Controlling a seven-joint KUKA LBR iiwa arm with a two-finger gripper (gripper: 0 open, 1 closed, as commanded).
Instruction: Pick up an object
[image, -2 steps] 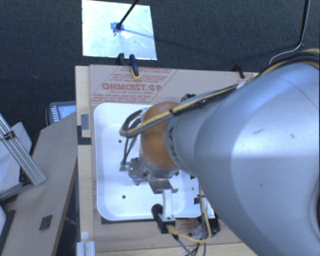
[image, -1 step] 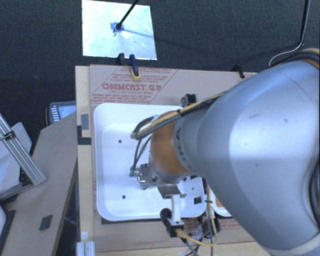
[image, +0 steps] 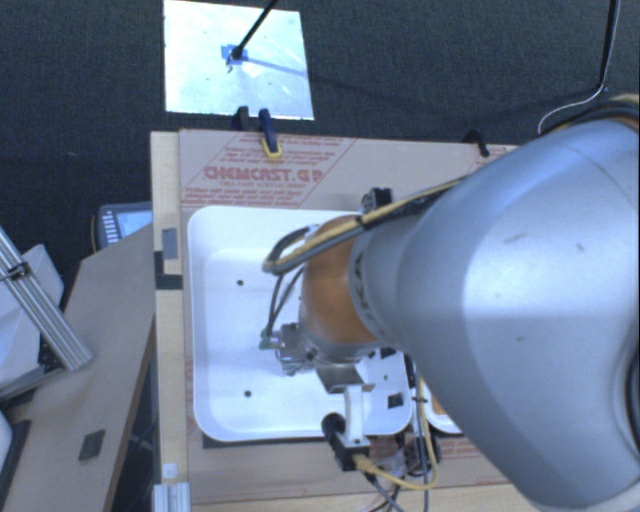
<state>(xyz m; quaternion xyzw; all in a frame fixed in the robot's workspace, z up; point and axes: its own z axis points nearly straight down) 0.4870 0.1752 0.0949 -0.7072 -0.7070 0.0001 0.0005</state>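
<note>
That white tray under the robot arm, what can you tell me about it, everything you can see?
The white tray is a shallow bin with rounded corners and a raised rim, seemingly of smooth moulded plastic. It lies flat on a brown board printed with red lettering. Two small dark dots mark its floor. The grey arm with its orange band hangs over its right half and hides that part, so whatever lies beneath cannot be seen. The visible left part of the floor is bare.

Position: hung above the bench (image: 168, 330), fixed.
Direction: looked down at a slant onto the left white bin (image: 215, 310).
Nearness: sat close to the arm (image: 500, 300), which reached in from the right and bulked large across the right half.
Far edge: took in dark floor and a pale sheet (image: 238, 60).
</note>
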